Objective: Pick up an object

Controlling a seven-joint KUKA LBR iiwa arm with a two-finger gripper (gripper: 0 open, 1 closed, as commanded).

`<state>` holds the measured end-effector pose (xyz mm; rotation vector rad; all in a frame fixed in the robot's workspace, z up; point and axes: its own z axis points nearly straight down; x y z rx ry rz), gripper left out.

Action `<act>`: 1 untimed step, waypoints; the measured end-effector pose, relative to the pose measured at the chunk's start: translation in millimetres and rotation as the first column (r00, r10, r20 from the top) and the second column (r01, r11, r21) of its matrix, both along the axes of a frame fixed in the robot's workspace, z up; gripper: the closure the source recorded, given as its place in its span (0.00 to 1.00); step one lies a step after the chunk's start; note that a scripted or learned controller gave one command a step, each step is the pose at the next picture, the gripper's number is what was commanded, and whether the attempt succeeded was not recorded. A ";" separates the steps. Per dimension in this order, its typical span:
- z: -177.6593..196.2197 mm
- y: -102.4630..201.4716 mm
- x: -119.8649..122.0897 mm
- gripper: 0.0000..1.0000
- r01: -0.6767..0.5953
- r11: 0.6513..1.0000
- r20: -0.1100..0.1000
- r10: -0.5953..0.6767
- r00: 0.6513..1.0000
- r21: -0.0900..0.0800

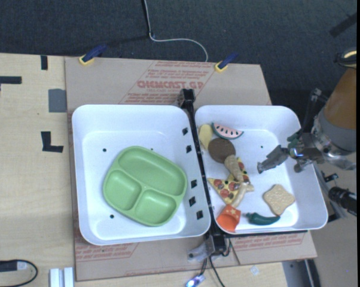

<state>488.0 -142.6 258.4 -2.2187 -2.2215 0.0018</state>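
Note:
The right bin point(287, 119) holds several toy foods: a watermelon slice point(228, 131), a brown drumstick point(222, 150), a pizza slice point(226, 189), a slice of toast point(278, 199), a green chili pepper point(263, 218), an orange piece point(228, 220) and a yellow piece point(204, 136). My gripper point(283, 162) hangs over the right side of this bin, above bare floor between the drumstick and the toast. It stands open, one dark finger point(268, 161) reaching left, with nothing between the fingers. It touches none of the foods.
A green divided plate point(145, 185) lies in the left bin point(90, 130). A black divider point(195, 154) runs between the bins. The bins sit on a cardboard sheet point(168, 79), and a white cable point(168, 39) loops behind it.

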 end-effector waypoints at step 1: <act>-154.3 36.6 -9.0 0.00 -0.002 1.000 -0.017 0.002 1.000 0.006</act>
